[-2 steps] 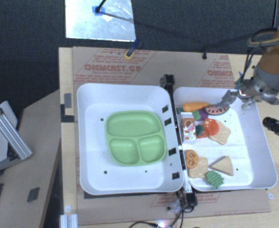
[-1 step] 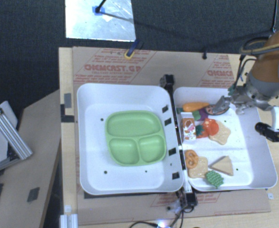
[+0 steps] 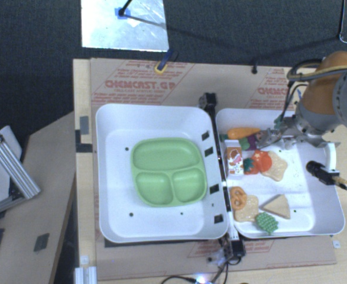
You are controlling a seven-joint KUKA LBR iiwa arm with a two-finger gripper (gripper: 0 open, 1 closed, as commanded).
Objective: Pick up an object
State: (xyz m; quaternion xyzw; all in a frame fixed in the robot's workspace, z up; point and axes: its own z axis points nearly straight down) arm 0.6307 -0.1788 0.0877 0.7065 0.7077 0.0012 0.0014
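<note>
Position: one fixed camera above the surface (image 3: 132,76)
Facing: down at a slant
Range: moderately far (both white bins (image 3: 111,158) fit whole)
Arm (image 3: 333,93): enters from the right

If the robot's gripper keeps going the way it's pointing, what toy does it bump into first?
Probably the purple toy beside the orange carrot: the gripper points left at them in the right bin. Height is hard to judge.
</note>
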